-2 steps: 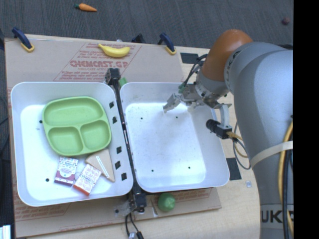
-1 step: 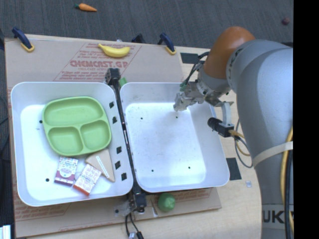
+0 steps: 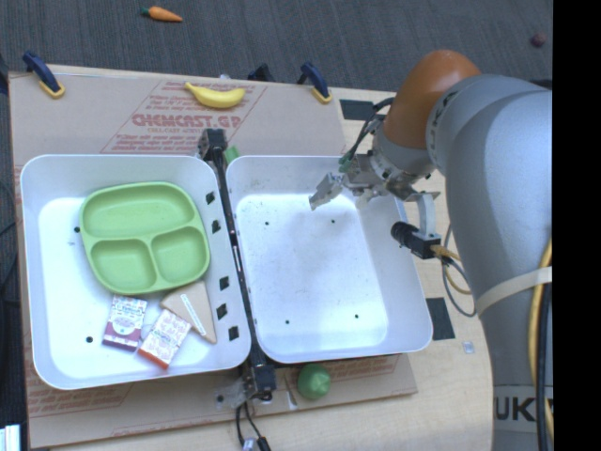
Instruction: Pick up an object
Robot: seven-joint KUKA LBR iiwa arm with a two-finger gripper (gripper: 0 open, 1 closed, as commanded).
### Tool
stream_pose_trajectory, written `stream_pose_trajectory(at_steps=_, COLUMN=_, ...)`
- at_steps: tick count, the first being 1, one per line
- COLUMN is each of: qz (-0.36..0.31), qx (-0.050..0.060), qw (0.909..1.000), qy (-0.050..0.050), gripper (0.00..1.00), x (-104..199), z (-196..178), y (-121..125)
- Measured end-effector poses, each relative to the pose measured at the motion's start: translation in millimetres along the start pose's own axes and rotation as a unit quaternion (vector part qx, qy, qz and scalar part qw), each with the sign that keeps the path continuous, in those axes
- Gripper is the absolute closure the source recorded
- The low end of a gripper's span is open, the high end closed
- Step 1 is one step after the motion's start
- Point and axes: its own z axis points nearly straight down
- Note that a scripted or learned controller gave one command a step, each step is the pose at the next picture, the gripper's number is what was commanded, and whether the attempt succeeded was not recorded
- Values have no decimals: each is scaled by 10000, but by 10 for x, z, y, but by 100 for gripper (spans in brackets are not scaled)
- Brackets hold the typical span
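We see the green three-compartment plastic tray [image 3: 146,236] in the left white bin [image 3: 38,280], two small printed packets [image 3: 146,332] in front of it, and the gripper [image 3: 329,192] over the right white bin [image 3: 376,280].

The arm [image 3: 488,186] runs off the right edge, and its bulk hides the right bin's [image 3: 319,336] right rim; the end effector's [image 3: 329,193] fingers blur together.

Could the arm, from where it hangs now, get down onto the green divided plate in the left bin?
Probably yes. The green divided plate lies flat and uncovered in the left bin, while the gripper hangs over the right bin; just the low divider between.
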Motion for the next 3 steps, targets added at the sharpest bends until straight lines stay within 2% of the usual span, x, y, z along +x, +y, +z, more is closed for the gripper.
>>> stream_pose_trajectory(at_steps=1, qz=11, qx=7, qw=10000, qy=-7, gripper=0, x=58, z=115, y=26)
stream_pose_trajectory(at_steps=2, qz=-3, qx=8, qw=10000, qy=-2, gripper=100, x=63, z=7, y=31)
stream_pose_trajectory(at_steps=3, qz=-4, qx=10, qw=10000, qy=-2, gripper=0, x=63, z=8, y=30)
